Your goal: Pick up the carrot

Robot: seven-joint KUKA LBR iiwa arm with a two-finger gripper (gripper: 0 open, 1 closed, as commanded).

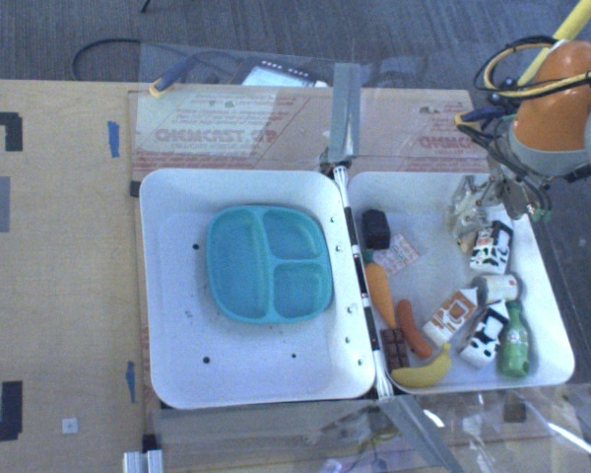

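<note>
Up at the far right corner of the right bin [557,333], the pincer [473,210] hangs low; whether it is apart or together I cannot tell. Well to its left and nearer the camera, the carrot [378,295] lies against the bin's left wall, beside a sausage [412,327].

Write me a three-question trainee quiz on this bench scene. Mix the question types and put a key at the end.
1. True or false: the carrot lies in the same bin as the blue divided plate.
2. Which item sits at the right bin's near edge? A) banana B) green bottle C) black block
3. Fill in: the gripper hovers over the right bin's ____ corner.

Key: 1 false; 2 A; 3 far right.
</note>
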